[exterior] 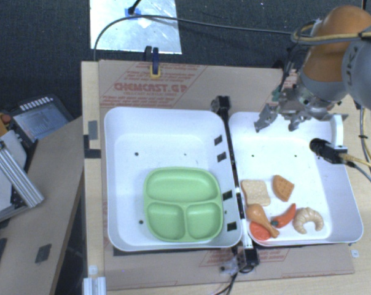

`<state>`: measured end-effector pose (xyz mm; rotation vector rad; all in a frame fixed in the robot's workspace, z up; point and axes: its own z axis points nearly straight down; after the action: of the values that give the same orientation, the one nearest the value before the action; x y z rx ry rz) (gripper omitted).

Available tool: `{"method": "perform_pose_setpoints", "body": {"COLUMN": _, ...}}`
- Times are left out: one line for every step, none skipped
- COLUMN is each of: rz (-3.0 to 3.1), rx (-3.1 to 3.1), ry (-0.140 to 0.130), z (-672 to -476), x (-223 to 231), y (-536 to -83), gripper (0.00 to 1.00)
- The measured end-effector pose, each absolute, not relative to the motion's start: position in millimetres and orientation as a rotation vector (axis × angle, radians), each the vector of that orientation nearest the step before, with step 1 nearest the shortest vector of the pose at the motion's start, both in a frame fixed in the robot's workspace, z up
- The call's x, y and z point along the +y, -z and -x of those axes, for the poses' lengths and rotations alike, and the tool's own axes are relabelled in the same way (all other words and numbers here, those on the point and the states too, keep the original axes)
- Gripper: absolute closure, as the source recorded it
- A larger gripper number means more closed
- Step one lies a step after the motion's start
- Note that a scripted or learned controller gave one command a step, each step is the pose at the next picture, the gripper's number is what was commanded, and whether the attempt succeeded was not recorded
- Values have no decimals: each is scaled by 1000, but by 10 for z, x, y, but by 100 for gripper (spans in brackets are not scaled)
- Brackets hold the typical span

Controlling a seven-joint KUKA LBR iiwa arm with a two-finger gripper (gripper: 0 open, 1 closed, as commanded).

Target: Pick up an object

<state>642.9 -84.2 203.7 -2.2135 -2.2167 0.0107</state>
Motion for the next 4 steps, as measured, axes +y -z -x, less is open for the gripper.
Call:
{"method": "perform_pose_setpoints", "body": {"rz": 2218, "rx": -2225, "ry": 2, "z": -6456, "x": -842, "y": -2112, "gripper": 0}}
{"method": "perform_pose_setpoints", "body": {"rz": 2218, "rx": -2224, "ry": -1, "z": -6466, "x": -821, "y": -1699, "gripper": 0}}
{"method": "perform_pose_setpoints", "body": {"rz": 2220, "rx": -2223, "ry": -1, "z": -6477, "x": -903, "y": -1124, "gripper": 0}}
{"method": "perform_pose_setpoints", "body": {"rz": 2220, "rx": -2223, "ry": 0, "z": -6481, "x": -899, "y": -837, "gripper": 0}}
